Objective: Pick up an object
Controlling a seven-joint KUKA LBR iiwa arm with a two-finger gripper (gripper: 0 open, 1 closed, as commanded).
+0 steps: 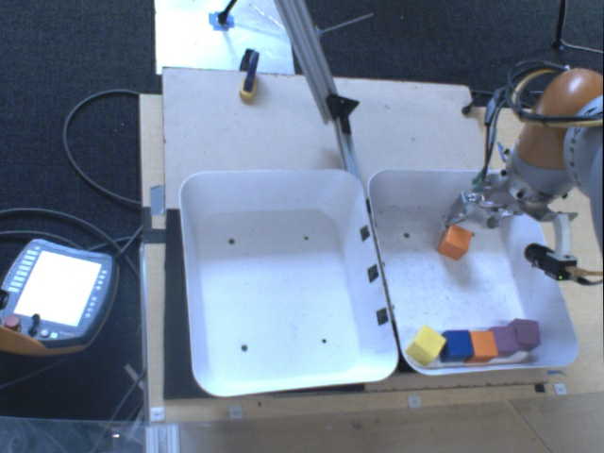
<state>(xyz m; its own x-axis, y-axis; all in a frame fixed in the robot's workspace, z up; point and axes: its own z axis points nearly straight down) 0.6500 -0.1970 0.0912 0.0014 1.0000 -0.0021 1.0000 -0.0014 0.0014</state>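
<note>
An orange cube [455, 242] lies tilted on the floor of the right bin [415, 253], towards its back. My gripper [475, 215] hangs just above and to the right of that cube, close to it, under the orange-banded wrist [557, 111]. Along the right bin's front wall sits a row of blocks: a yellow cube [426, 344], a blue cube [458, 345], a second orange cube [483, 344] and two purple blocks [517, 336].
The left bin [274, 196] stands beside the right one. A slanted metal pole [316, 59] ends at the bins' shared back corner. A yellow clamp [248, 75] sits on the board behind. A teach pendant [55, 293] lies off the bench at left.
</note>
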